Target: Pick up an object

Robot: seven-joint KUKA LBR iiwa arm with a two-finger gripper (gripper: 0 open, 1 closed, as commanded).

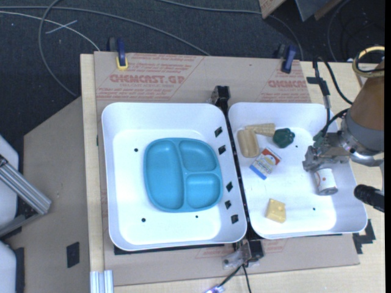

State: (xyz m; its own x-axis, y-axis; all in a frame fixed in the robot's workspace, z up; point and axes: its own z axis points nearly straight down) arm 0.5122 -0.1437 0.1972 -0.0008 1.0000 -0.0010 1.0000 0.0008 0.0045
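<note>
- Jaws: can't tell whether spread or pressed together, the metal head hides them from this slant
- Small yellow block [275,211] lies nearest the camera, in the front part of the shallow white right bin [299,227], apart from everything else
- White cylinder with a red band [325,180] lies on its side near that bin's right wall, just below the two-finger gripper [319,165]; can't tell if they touch
- Gripper sits low over the right side of the right bin, on the grey arm [366,118] reaching in from the right
- Flat blue, white and red packet [266,162] lies mid-bin, left of the gripper and apart from it
- Tan rounded block [247,143] is beside the divider, with a tan stick-shaped piece [261,129] touching its far end
- Dark green lump [283,137] is just right of the stick, towards the back
- Turquoise three-compartment plastic tray [182,174] lies centred in the shallow white left bin [116,127]
- Blue clamps [121,54] grip the far edge of the cardboard sheet [183,75] under both bins
</note>
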